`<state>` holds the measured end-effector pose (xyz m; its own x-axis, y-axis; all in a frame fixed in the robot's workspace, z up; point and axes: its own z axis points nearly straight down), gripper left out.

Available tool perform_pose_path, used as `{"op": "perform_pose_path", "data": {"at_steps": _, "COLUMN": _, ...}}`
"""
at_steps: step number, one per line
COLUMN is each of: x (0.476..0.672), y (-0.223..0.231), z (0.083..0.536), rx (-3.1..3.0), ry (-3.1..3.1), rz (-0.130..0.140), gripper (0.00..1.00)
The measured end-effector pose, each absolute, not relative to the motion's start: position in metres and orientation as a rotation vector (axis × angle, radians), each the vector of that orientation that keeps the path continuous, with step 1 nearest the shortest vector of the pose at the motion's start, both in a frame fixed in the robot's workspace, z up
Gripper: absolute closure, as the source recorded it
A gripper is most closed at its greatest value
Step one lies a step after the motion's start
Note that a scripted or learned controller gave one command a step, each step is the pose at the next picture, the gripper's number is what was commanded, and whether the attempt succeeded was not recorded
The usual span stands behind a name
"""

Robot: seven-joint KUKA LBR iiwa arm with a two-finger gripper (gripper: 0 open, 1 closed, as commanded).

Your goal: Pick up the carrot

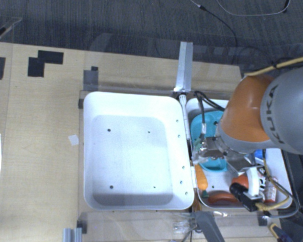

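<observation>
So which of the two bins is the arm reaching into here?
The right-hand bin, the one with the carrot at its near left corner and other items inside. The arm hangs over it; the left bin sits beside it.

Grey arm point(292, 106), orange band point(244, 114), black cables, KUKA lettering on casing.

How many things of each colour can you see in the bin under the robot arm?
Much of that bin is hidden by the arm, so this counts only what shows.
Orange: 1, the carrot
Blue: 1, a blue object
Red-brown: 1, a rounded piece
Total: 3
</observation>
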<state>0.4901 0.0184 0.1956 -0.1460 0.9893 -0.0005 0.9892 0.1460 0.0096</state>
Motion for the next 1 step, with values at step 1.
{"op": "perform_pose_path", "data": {"at_steps": 1, "x": 0.4887, "y": 0.0085, "z": 0.2277, "rx": 1.829, "ry": 2.547, "rz": 0.006, "gripper": 1.0}}
